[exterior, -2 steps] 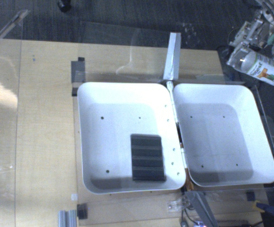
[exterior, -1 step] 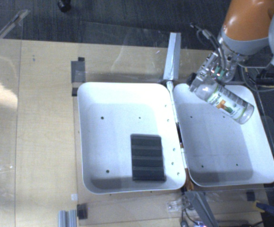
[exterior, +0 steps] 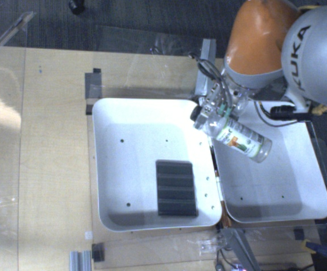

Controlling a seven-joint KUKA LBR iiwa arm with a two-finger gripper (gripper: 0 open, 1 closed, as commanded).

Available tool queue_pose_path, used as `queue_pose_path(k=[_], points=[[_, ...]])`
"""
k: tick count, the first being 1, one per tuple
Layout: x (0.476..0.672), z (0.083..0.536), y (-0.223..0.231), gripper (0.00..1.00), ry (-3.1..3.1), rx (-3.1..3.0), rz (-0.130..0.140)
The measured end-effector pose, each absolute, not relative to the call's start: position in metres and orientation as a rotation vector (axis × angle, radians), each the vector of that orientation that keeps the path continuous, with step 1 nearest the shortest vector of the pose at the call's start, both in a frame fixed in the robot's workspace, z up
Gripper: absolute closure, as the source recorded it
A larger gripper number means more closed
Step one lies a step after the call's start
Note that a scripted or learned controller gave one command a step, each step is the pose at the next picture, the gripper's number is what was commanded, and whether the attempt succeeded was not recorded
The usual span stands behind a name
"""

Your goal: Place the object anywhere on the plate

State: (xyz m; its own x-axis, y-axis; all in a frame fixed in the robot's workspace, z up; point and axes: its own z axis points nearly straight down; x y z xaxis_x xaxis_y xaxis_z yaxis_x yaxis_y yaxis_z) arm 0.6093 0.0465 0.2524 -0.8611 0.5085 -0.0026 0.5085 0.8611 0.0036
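A clear plastic bottle [exterior: 241,140] with a green and white label hangs tilted over the divide between the two bins, its body reaching over the right bin [exterior: 287,205]. My gripper [exterior: 213,116] is shut on the bottle's upper end, under the orange wrist band. The plate [exterior: 176,188], a black ridged rectangle, lies on the floor of the left bin [exterior: 124,151], near its front edge. It sits below and to the left of the gripper, apart from the bottle.
The arm's grey and orange body covers the back of the right bin. Cables run beside the wrist at the right. A black clamp [exterior: 93,86] sits at the left bin's back corner. Wooden bench surface spreads to the left.
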Motion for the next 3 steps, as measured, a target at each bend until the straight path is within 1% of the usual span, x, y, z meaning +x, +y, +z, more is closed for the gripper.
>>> queue_pose_path(k=[1, 2, 3], points=[[0.637, 0.268, -0.013, 1.00, 3.110, 0.382, 0.004], [0.575, 0.233, 0.033, 1.00, 3.129, 0.242, 0.004], [0.549, 0.212, 0.100, 1.00, 3.136, -0.061, 0.005]])
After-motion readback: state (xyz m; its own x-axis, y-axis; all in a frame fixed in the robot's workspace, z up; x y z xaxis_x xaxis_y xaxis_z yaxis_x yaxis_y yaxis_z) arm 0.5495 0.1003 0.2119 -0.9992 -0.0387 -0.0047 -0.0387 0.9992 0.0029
